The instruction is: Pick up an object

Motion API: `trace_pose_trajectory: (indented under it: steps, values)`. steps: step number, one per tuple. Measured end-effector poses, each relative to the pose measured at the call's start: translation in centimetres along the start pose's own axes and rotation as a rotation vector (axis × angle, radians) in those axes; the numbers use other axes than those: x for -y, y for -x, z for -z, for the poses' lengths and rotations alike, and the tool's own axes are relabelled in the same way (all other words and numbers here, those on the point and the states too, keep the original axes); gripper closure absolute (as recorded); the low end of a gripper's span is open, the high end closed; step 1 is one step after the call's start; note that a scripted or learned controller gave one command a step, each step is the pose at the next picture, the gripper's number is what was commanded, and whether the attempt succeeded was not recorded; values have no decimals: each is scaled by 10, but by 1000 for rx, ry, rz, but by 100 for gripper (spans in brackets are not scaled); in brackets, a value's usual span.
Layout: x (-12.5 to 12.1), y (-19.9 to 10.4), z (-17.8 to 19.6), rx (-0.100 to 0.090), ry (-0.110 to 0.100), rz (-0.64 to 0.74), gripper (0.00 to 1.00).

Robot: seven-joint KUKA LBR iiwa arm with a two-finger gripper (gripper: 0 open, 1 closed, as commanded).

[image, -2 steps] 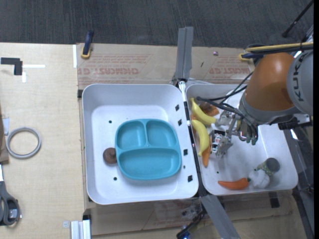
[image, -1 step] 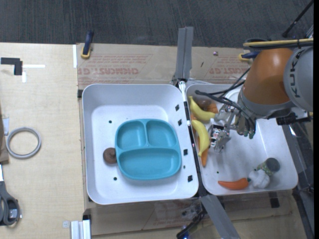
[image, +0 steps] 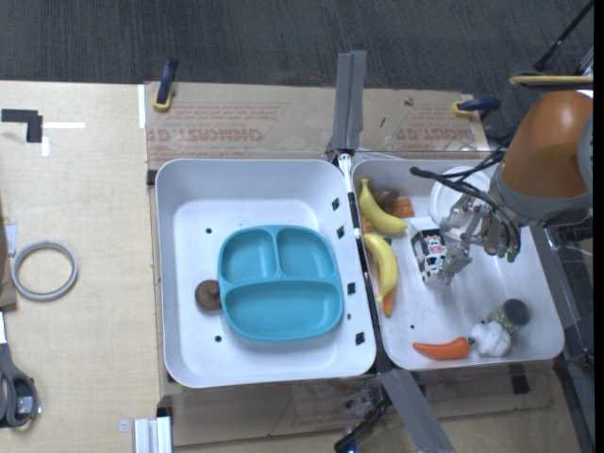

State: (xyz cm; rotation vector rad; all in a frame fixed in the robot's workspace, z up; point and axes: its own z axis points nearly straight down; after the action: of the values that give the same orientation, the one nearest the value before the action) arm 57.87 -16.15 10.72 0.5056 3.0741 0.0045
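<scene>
Carrot (image: 442, 349) lies at right bin's (image: 543, 281) front edge, long axis left-right, tip pointing left. Claw (image: 436, 264) sits mid-bin over a small white printed object (image: 432, 250); can't tell if it's open or closed.

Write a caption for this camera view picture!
Gripper down in the right bin beside two bananas.

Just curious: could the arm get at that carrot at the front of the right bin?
Probably yes. The carrot lies in the open on the bin floor, nothing on top, with the gripper just above it in view.
</scene>
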Motion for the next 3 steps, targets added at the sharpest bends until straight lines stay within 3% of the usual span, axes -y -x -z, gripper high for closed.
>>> trace_pose_trajectory:
  steps: [1,2,3]
  values:
    - [-70,5,0,6,-2,-75,0]
    - [2,21,0,6,-2,-79,0]
    - [-46,9,-15,-21,-7,-126,0]
